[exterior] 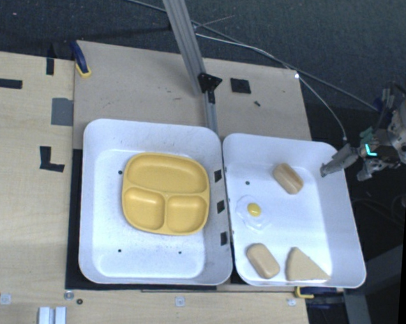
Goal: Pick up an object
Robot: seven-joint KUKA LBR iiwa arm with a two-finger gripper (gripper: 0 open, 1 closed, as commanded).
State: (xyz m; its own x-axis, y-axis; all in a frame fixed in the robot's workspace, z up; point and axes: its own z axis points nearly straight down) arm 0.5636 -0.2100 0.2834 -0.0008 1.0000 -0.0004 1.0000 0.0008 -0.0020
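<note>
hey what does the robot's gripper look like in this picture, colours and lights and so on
At the camera view's right edge, the gripper is a dark grey and black assembly with a slim grey finger ending over the rim of the right bin. A small teal light glows on its body, and pale metal parts sit behind it. The picture is too small to show any markings.

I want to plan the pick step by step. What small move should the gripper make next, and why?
Probably move the gripper left and down toward the tan roll, the nearest object. The gripper sits at the upper right rim of the right bin, holding nothing, away from all the pieces inside it.
</note>
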